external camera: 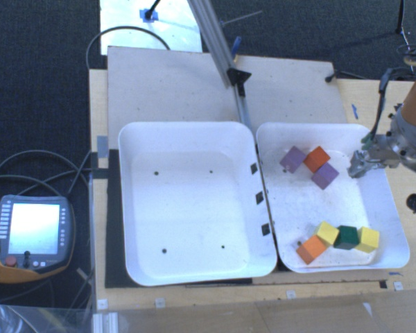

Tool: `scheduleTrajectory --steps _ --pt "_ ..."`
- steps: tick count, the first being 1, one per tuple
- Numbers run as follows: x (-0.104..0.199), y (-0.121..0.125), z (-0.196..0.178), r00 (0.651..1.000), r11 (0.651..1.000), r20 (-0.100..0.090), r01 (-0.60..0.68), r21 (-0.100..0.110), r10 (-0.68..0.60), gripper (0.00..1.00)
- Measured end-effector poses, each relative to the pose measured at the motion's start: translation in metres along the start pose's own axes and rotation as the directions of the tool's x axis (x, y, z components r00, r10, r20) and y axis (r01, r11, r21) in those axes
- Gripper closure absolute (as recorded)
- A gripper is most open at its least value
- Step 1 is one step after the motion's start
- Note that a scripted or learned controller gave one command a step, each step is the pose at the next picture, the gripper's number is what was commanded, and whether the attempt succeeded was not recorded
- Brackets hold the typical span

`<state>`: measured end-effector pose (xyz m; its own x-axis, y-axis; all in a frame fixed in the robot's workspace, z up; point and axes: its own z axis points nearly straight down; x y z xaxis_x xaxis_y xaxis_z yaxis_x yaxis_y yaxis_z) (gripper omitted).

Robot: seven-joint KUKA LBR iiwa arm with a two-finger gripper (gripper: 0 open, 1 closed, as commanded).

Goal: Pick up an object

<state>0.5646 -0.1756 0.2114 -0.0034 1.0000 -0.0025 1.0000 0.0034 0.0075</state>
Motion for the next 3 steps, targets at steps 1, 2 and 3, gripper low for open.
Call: scheduleTrajectory --steps 1,2,3 --pt "-0.001 0.002 -0.055 1.0 1.0 0.0 0.002 -0.001 -0.002 1.0" --pt "0.06 -0.002 -0.044 1.0 1.0 -0.004 0.007 0.006 -0.007 1.0" --pt "0.107 -0.011 -0.046 1.0 1.0 -0.004 0.006 0.006 -0.006 1.0"
